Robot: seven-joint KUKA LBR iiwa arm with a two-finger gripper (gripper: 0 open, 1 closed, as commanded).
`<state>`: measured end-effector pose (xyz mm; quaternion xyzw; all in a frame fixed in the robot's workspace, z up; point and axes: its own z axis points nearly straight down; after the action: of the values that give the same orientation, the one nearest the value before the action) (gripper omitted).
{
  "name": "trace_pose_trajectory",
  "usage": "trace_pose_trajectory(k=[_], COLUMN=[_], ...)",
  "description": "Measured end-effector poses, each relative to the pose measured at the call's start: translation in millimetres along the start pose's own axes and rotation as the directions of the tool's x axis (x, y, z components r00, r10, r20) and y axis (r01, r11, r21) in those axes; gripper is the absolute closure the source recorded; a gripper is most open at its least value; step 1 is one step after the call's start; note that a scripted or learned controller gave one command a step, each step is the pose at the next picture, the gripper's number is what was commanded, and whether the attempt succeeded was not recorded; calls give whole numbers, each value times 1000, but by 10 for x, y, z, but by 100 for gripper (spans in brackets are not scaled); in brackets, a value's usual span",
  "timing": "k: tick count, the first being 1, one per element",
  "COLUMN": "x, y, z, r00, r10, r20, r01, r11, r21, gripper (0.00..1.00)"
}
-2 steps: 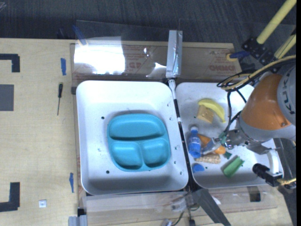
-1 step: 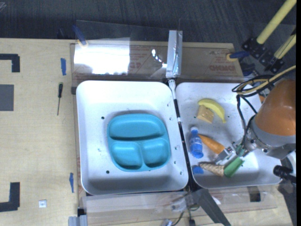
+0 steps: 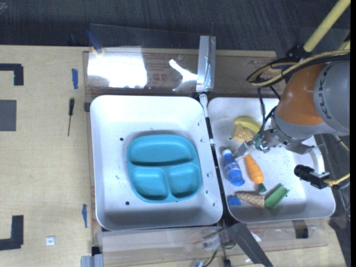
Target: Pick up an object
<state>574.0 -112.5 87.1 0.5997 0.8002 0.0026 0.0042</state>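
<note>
Two white bins were set side by side on the table [image 3: 39,166]. In the left bin [image 3: 105,149] a blue divided tray [image 3: 164,166] was laid near the middle, its long compartment towards the back and two smaller ones towards the front.

The right bin [image 3: 311,202] held the small objects. A yellow banana [image 3: 245,128] was seen near the back, by the left wall. A blue bottle [image 3: 233,168] was laid just in front of it, close to the divider between the bins. An orange carrot [image 3: 255,170] was placed just beside the bottle, on its right. Nearer the front, a tan cone [image 3: 250,198] was laid pointing left, with a small blue piece [image 3: 233,201] at its tip, and a green block [image 3: 276,197] was set touching or just beside the cone's wide end.

The arm [image 3: 311,99] was reached in from the right, over the back of the right bin. The pincer [image 3: 251,146] was lowered between the banana and the carrot, just above the bottle and near all three. Nothing was seen between its fingers; whether it was released or clenched could not be told.
</note>
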Motion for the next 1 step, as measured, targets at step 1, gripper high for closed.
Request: trace_pose_trajectory(k=[1], x=[27], y=[526], z=[-1064], r00=[1000], r10=[19], r20=[0], r01=[-19], r11=[1000], r21=[1], gripper=[0])
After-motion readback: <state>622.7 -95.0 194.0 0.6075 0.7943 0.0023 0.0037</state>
